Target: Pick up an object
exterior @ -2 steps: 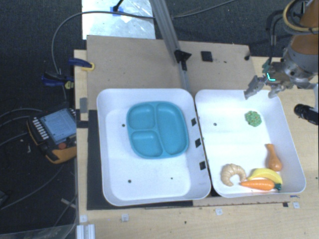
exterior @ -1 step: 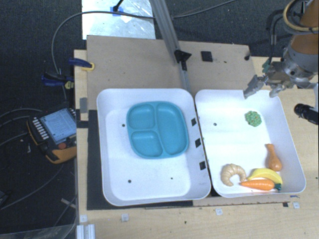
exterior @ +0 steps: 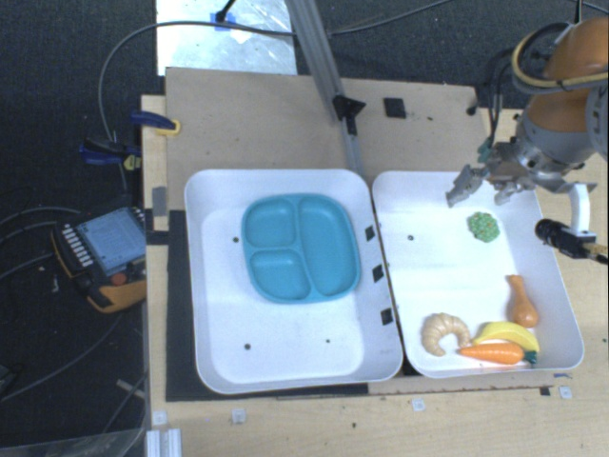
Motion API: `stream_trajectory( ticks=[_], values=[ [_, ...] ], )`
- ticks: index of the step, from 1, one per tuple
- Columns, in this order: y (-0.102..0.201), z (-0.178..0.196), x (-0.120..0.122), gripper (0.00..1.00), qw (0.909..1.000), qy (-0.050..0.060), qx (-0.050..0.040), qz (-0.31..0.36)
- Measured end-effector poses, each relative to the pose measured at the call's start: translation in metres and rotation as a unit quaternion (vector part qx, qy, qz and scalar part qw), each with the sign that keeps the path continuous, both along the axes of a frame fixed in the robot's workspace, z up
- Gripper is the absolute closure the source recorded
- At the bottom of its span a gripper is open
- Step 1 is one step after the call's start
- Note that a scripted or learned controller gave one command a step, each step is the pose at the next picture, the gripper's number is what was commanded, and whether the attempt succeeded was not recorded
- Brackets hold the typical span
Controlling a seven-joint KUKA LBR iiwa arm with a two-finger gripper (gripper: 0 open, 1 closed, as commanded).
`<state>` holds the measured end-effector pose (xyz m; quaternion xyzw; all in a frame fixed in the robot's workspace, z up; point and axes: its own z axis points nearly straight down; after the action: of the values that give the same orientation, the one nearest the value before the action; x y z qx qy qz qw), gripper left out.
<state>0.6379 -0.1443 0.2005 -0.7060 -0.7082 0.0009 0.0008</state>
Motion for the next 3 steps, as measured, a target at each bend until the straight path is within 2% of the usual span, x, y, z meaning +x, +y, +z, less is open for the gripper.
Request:
stream_trajectory(
  ticks=[2,3],
  values=[
    [-0.018,-0.100,0.004,0.00,1.0000,0.000,-0.0004,-0.001],
    [-0.018,-0.085,0.006,1.00,1.0000,-0.004,-0.0012,-0.001]
  ],
)
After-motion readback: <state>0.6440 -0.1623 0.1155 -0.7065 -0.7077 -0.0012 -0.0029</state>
